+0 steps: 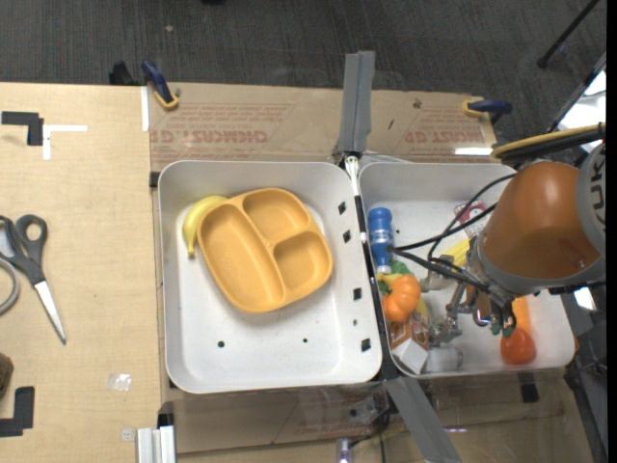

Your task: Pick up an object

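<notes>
My gripper point(451, 328) hangs low in the front part of the right bin point(424, 193), under the orange band point(538, 222) of the arm. It is just right of an orange fruit point(401, 297) and a brown packet point(416, 332). A red-orange object point(518, 345) lies to its right. A blue bottle point(379, 231) lies along the bin's left wall. A pale grey piece point(442, 360) sits right below the gripper; whether it touches it I cannot tell. The arm hides much of this bin.
The left bin point(193, 345) holds a yellow divided plate point(265, 247) with a banana point(198, 218) tucked at its upper left edge. Scissors point(34, 268) lie on the bench at far left. Black cables point(439, 249) run across the right bin.
</notes>
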`<act>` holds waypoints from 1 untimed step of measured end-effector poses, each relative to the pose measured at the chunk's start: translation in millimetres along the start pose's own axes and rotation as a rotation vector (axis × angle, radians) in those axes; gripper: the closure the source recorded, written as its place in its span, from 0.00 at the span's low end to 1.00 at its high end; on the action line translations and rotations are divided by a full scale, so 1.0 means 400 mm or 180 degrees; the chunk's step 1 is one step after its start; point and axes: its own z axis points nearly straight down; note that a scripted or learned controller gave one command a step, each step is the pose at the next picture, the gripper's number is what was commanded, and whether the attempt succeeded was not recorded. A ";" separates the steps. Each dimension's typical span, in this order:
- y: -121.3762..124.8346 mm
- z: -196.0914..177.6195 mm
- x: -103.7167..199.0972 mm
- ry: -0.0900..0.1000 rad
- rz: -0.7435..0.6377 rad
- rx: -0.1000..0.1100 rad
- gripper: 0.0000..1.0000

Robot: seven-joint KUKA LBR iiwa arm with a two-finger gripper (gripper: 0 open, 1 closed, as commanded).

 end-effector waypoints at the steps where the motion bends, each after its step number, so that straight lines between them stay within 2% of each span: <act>1: -0.138 -0.104 -0.204 0.0099 0.0008 -0.0003 0.00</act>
